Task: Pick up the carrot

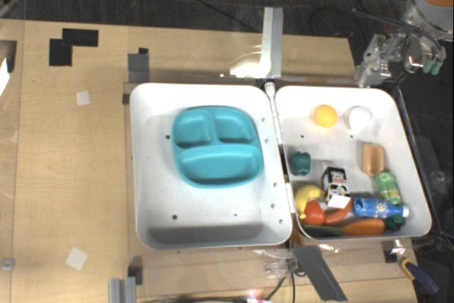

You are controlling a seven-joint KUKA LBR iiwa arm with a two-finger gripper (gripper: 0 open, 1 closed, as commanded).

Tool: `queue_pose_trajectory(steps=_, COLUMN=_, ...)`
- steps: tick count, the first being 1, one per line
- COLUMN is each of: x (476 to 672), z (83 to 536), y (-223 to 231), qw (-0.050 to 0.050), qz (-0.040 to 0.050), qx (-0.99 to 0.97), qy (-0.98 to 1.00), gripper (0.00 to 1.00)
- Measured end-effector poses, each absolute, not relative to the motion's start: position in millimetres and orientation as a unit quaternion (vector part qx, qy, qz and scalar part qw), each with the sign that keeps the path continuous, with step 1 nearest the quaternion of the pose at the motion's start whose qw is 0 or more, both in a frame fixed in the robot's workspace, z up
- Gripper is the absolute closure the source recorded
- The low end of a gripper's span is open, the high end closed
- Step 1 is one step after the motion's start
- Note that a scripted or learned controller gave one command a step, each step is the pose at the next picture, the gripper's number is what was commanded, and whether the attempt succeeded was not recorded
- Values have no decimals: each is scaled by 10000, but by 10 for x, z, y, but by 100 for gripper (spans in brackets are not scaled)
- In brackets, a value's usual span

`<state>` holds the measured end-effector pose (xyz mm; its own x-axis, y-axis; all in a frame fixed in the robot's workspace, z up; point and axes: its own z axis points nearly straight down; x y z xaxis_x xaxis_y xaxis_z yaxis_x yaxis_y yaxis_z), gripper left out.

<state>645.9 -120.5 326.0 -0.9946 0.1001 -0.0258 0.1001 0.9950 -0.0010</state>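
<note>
The carrot (364, 227) is an orange tapered piece lying flat along the front wall of the right bin (404, 125), wedged under a blue bottle (379, 208) and beside a red-orange pepper-like piece (339, 214). My gripper (376, 67) hangs above the bench just beyond the right bin's back right corner, far from the carrot. Its fingers look open with nothing between them.
The right bin also holds a yellow ball (325, 116), a white object (359, 117), a tan sausage-like roll (372, 158), a green bottle (386, 186), a teal pepper (300, 164), a lemon (307, 195) and a small black-and-white box (335, 181). A teal divided plate (215, 145) lies in the left bin (152, 174).
</note>
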Motion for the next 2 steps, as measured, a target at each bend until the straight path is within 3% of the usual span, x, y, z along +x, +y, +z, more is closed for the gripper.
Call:
queue_pose_trajectory(steps=1, x=6296, z=1636, y=-1280, qw=7, qz=7, qx=-576, qy=9983, gripper=100)
queue_pose_trajectory(steps=2, x=6315, z=1678, y=-1282, qw=45, qz=-4, qx=-580, qy=9983, gripper=0)
